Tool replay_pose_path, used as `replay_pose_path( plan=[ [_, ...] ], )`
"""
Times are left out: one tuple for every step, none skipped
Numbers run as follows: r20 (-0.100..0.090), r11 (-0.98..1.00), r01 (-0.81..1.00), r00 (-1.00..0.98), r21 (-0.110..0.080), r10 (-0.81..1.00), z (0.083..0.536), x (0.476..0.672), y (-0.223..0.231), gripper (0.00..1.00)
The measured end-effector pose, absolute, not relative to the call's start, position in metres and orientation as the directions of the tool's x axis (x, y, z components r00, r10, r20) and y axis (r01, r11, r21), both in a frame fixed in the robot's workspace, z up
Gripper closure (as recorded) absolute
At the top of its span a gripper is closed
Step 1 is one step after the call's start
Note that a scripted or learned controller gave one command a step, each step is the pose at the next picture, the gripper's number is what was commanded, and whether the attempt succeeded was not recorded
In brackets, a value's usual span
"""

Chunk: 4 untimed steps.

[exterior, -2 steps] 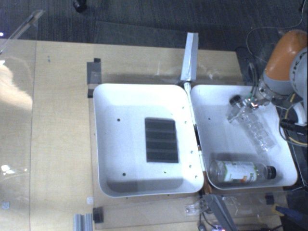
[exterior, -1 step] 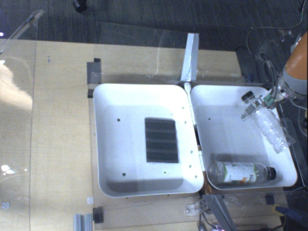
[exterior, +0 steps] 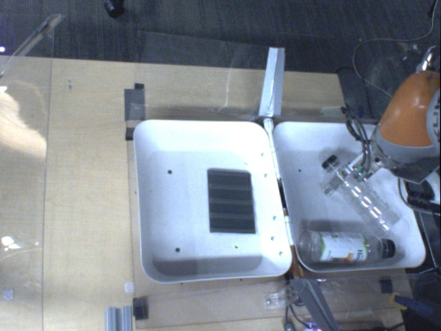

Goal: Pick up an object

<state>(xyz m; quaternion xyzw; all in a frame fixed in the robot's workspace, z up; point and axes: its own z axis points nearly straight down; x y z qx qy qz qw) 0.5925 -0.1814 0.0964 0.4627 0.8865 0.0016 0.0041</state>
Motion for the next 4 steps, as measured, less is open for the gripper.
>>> replay_pose_path(
  plan=[
    [0.013, 0.509, 0.861, -0.509, -0.014, 0.861, 0.085, 0.664, -0.206, 0.00],
    [-0.003, 0.600, 0.799, -0.600, -0.023, 0.800, 0.086, 0.662, -0.197, 0.00],
    [-0.001, 0.601, 0.799, -0.602, -0.023, 0.799, 0.086, 0.662, -0.196, 0.00],
    [-0.001, 0.604, 0.797, -0.604, -0.018, 0.797, 0.098, 0.664, -0.193, 1.00]
  ],
)
